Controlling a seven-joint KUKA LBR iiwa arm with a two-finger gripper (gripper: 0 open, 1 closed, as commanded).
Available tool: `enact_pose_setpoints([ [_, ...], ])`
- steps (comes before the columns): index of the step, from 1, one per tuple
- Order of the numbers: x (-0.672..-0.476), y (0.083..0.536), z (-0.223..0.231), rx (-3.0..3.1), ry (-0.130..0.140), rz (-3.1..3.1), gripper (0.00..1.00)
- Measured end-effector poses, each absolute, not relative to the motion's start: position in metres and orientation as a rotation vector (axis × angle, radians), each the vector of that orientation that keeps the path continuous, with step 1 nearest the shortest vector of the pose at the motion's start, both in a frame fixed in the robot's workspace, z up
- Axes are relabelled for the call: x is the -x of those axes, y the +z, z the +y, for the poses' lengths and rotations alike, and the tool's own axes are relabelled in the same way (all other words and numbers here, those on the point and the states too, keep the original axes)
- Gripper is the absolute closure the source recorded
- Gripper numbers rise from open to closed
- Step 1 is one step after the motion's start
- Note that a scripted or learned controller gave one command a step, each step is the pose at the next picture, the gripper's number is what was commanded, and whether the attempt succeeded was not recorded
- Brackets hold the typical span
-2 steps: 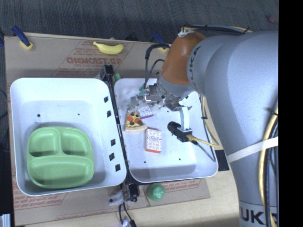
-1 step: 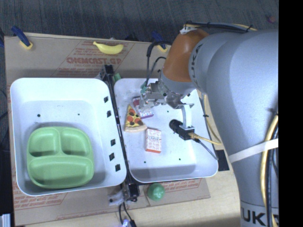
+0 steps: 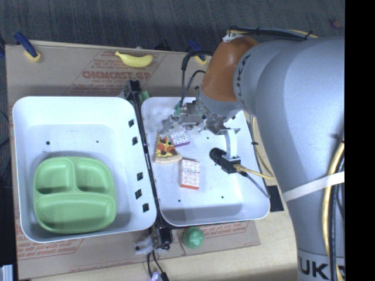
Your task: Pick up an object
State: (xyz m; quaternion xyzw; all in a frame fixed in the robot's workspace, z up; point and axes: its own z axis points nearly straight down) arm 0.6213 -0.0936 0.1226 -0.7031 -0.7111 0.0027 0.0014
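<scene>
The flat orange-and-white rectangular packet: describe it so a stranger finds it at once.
Start at the right-hand shallow white bin. The flat orange-and-white rectangular packet lies alone near the bin's middle. It sits below the pizza-slice toy and is the one plain, straight-edged rectangle there.

2 white bins (image 3: 26, 122), 1 green divided plate (image 3: 74, 195), 1 toy pizza slice (image 3: 166, 149), 1 small carton (image 3: 190, 174), 1 banana (image 3: 134, 58), 1 green ball (image 3: 192, 237), 2 blue clamps (image 3: 27, 45).
</scene>
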Motion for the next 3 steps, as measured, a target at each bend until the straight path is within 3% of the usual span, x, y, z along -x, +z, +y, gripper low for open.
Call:
enact_pose_setpoints([
  [1, -0.645, 0.108, -0.095, 2.211, 0.004, -2.231, 0.00],
  [2, -0.645, 0.119, -0.094, 2.206, 0.004, -2.235, 1.00],
  [3, -0.657, 0.198, -0.016, 2.213, -0.002, -2.228, 1.00],
])
